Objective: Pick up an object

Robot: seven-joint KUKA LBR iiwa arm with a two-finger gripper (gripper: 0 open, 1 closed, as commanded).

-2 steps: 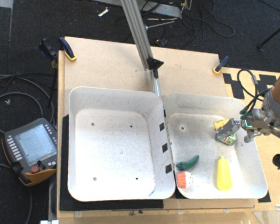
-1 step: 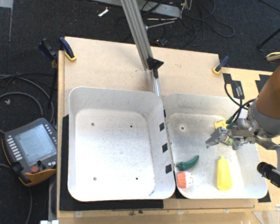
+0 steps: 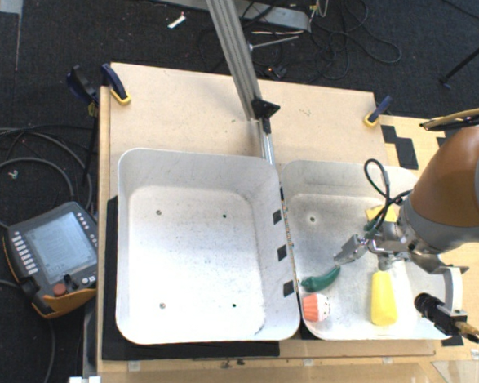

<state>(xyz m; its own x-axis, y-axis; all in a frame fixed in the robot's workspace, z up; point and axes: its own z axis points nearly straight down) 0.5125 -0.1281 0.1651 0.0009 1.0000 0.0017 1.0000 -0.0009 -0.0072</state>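
Worktop (image 3: 196,110) of pale board is carrying two shallow white bins side by side, seen from above at a slant. Your arm (image 3: 456,189), grey with an orange band, is reaching in from the right over the right bin (image 3: 326,180). Its hand (image 3: 351,250) is hanging low above the bin floor, and you cannot tell from here whether it is wide or narrow; nothing is showing in its grasp. Just below it a green curved object (image 3: 322,277) is lying on the floor, with a small red and white object (image 3: 316,307) beside it and a yellow object (image 3: 383,298) to its right. The left bin (image 3: 190,249) is lying well apart. You are judging this as the approach step: the next move is calling for lowering onto the green object and closing
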